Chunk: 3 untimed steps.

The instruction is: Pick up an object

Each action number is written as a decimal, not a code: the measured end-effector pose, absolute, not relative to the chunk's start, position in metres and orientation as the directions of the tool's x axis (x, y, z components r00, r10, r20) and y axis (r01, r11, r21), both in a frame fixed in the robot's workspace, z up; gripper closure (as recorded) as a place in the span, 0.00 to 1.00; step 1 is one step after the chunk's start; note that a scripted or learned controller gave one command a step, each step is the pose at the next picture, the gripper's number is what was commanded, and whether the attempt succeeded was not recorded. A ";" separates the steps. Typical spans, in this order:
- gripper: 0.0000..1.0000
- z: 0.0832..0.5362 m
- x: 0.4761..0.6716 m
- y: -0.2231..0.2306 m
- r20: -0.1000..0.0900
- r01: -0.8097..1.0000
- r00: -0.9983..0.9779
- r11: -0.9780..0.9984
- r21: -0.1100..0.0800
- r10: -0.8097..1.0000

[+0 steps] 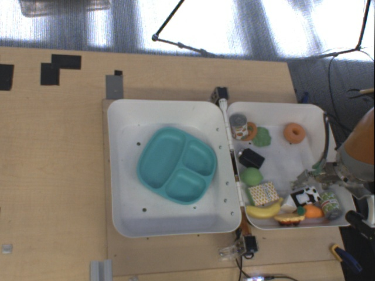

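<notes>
At the near edge of the right bin [321, 115], a banana [263, 211] lies flat, its long axis running left to right along the rim, ends curling up toward the far side. Just right of it sit an orange piece [313, 212] and a black-and-white toy [305, 197]. The gripper [316, 177] hangs over this corner; whether it is open or closed cannot be told. The arm [358, 148] leans in from the right. Farther back lies a doughnut [294, 133]. A teal divided plate [177, 164] fills the left bin [126, 157] on the desk [53, 186].

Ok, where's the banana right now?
The banana lies in the right bin, at its near edge, just below the patterned box.
</notes>
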<state>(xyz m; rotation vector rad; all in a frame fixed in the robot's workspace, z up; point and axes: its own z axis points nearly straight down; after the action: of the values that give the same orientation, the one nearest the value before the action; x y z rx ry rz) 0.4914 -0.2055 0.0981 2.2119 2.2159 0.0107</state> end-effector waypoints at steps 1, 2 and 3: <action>0.00 0.087 0.491 -0.177 -0.004 1.000 -0.003 0.003 0.008 1.000; 0.00 0.087 0.491 -0.204 0.004 1.000 -0.006 0.006 0.006 1.000; 1.00 0.098 0.493 -0.205 -0.002 1.000 -0.006 0.006 0.013 1.000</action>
<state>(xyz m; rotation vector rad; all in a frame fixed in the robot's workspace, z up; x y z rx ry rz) 0.4933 -0.2050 0.0981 2.2070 2.2209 0.0117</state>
